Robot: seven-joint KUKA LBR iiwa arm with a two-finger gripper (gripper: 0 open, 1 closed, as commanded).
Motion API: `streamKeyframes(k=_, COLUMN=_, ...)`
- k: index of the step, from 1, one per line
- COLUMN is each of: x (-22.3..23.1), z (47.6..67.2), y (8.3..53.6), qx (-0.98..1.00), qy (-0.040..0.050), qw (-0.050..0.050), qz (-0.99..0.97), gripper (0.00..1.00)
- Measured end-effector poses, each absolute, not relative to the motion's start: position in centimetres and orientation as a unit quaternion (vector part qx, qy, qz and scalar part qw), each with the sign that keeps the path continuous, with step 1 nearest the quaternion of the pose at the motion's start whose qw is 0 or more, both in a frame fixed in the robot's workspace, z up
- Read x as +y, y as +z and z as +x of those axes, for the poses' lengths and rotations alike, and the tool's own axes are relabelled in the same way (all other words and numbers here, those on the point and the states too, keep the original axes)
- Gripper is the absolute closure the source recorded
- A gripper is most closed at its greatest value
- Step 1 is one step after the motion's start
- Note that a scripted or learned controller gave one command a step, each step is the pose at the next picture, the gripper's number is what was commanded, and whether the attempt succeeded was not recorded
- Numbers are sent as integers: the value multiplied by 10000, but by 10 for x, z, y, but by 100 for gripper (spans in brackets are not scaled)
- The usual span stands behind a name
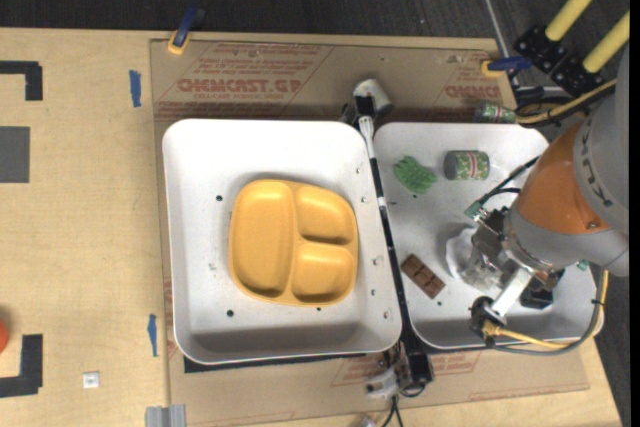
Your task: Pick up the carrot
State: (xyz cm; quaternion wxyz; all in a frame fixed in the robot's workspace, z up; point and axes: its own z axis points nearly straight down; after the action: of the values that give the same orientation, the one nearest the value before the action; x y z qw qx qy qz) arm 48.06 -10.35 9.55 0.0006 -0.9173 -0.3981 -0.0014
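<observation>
The gripper (478, 255) hangs low in the right bin (440, 330), and I cannot tell if it is apart or together. The carrot is possibly hidden under it. I judge the carrot light, stiff and smooth, best taken across its thick middle.

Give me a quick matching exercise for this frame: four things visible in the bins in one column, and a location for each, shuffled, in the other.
Things:
1. yellow divided plate
2. green leafy item
3. small can
4. brown chocolate bar

Places:
A. right bin, far side, nearest the arm's side of the two items there
B. right bin, near the divider, toward the front
C. middle of the left bin
D. right bin, far side, close to the divider

Pairs: 1-C, 2-D, 3-A, 4-B
</observation>
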Motion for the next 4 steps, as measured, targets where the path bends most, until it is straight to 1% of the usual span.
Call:
streamKeyframes(k=1, x=-32, z=479, y=184, qx=-2307, qy=6, qw=7, qz=-9730, gripper=100)
streamKeyframes(k=2, x=-32, z=479, y=184, qx=-2304, qy=8, qw=9, qz=-9731, gripper=0)
streamKeyframes(k=3, x=-32, z=479, y=184, qx=-2304, qy=9, qw=9, qz=-9731, gripper=0)
streamKeyframes(k=4, x=-20, z=479, y=184, qx=-4285, qy=11, qw=17, qz=-9035, gripper=0)
